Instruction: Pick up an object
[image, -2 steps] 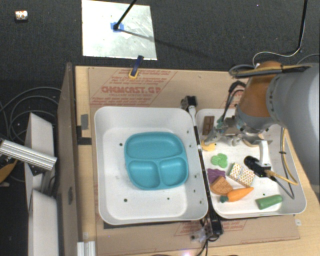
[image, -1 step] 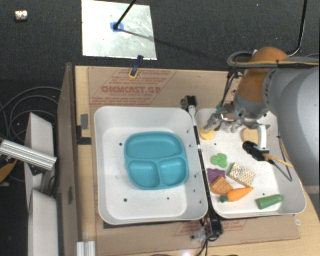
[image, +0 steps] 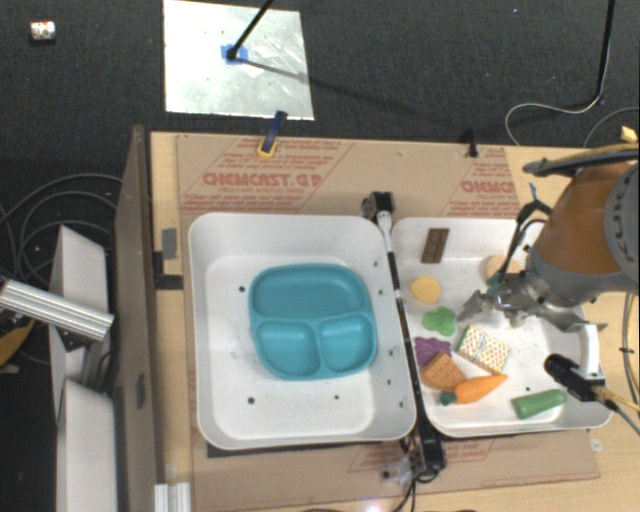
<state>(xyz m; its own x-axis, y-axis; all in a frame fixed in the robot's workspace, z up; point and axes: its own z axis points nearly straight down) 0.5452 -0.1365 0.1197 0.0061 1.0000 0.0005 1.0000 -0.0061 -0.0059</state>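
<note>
Reaching in over the right bin (image: 600, 415), gripper (image: 480, 304) low above the cracker (image: 484, 348); finger spread impossible to tell.

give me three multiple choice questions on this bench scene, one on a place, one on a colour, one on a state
1. Where does the divided tray lie?
A. in the left bin
B. in the right bin
C. on the floor

2. What colour is the carrot?
A. blue
B. orange
C. white

3. How does the pincer stand to the toy food?
A. it lifts the carrot high over the left bin
B. it hangs low in the right bin, above the checkered block
C. it rests on the tray

Key: 1 A, the teal tray sits in the middle of the left bin. 2 B, it lies orange at the right bin's near edge, beside the green piece. 3 B, its tip is over the food in the right bin.
</note>
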